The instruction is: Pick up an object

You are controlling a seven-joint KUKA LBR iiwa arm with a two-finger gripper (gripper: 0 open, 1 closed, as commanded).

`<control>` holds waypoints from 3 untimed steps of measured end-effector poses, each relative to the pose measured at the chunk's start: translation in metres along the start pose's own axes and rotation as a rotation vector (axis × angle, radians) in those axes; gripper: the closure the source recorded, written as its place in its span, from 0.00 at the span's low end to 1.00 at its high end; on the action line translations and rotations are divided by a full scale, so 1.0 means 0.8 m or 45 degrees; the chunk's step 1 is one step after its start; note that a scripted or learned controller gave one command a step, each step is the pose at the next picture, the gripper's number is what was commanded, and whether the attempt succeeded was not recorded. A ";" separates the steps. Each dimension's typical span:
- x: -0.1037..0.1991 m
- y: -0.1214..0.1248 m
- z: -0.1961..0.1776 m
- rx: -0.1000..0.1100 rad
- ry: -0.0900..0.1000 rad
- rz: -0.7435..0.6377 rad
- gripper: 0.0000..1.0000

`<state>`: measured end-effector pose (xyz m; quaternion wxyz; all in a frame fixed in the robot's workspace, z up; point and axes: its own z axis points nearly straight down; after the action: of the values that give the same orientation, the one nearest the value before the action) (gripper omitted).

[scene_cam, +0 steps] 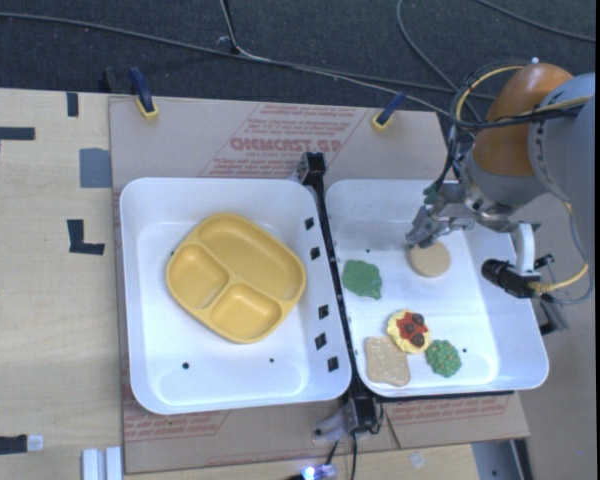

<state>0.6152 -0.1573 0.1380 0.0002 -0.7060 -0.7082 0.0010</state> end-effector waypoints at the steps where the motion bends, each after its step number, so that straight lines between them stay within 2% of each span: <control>1: -0.004 0.000 -0.054 -0.006 0.000 0.003 1.00; 2: -0.004 0.001 -0.120 -0.007 0.000 0.002 1.00; 3: 0.049 -0.014 -0.123 -0.001 0.002 -0.002 1.00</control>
<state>0.6038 -0.1182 0.2366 0.0007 -0.7056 -0.7086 0.0001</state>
